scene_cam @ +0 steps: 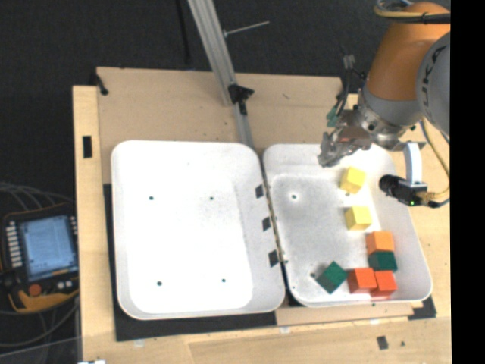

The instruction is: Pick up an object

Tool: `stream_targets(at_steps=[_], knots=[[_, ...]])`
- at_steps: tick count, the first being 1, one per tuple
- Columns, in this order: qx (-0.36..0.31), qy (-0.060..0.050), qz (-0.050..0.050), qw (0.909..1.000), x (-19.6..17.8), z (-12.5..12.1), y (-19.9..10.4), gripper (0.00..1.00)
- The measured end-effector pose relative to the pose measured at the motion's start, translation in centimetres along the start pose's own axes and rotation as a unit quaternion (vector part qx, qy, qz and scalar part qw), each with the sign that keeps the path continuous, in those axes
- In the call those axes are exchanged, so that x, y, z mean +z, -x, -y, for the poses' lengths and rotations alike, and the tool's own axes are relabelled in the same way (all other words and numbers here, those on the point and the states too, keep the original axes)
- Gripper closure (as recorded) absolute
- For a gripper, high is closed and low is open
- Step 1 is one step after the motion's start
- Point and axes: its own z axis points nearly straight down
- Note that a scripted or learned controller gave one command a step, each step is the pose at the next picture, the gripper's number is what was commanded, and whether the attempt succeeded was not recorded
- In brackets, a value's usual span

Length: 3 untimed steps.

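My gripper point(330, 156) hangs over the far edge of the right bin point(303, 218), just up and left of a yellow block point(352, 180). A second yellow block point(358, 218) lies a little nearer. Toward the bin's near right corner sit an orange block point(380, 242), a dark green block point(383, 261), two more orange blocks point(362, 279) point(385, 282) and a green block point(330, 277). Nothing shows between the gripper's fingers.
The left bin point(189, 226) sits beside the right one, joined by dark clips point(267, 222). A slanted metal pole point(216, 48) rises behind the bins. A teach pendant point(42, 249) lies off the bench at left. A black cable fitting point(398, 188) hangs at the right bin's right side.
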Motion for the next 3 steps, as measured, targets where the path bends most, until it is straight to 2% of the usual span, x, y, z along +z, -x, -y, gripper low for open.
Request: stream_targets(at_steps=[1,3], knots=[[0.0,0.0,0.0,1.0,-0.6,-1.2,-5.5,1.0],[0.001,-0.001,0.0,1.0,1.6,-2.8,-15.8,1.0]])
